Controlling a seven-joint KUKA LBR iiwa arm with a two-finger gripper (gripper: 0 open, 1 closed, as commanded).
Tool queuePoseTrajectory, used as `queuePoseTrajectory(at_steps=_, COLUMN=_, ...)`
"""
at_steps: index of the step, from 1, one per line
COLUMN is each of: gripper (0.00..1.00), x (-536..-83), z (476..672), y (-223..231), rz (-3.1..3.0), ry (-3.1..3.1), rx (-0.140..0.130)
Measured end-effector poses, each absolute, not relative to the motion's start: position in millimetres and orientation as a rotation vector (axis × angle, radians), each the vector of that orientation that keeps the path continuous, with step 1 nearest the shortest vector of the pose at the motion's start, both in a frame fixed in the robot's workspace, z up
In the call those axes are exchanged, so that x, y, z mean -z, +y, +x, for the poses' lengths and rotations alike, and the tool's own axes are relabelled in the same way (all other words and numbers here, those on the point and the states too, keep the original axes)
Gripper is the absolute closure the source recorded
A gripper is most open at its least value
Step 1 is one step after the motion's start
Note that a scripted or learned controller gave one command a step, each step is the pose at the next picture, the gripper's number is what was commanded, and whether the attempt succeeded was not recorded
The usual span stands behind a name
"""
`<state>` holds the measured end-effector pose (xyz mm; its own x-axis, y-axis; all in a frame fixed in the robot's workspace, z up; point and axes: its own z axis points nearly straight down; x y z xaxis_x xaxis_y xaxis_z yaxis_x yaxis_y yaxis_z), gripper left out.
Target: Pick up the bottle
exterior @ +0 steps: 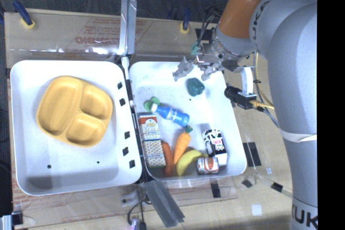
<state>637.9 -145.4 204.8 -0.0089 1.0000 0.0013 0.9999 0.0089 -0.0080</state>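
The bottle is blue with a green cap and lies on its side in the middle of the right bin, cap pointing left. My gripper hangs over the back of that bin, up and to the right of the bottle and apart from it. Its fingers are spread open with nothing between them. A teal lump lies just below the gripper.
Along the right bin's front lie a carton, two carrots, a banana, a can and a black-and-white object. The left bin holds a yellow divided tray.
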Motion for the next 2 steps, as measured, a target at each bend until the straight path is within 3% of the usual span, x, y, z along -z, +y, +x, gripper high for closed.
queuePoseTrajectory(at_steps=1, gripper=0.0, x=-204, z=656.5, y=-89, rz=-2.288, ry=-2.147, rx=-0.006)
queuePoseTrajectory(at_steps=2, gripper=0.0, x=-213, z=656.1, y=-41, rz=-2.492, ry=-1.907, rx=-0.008)
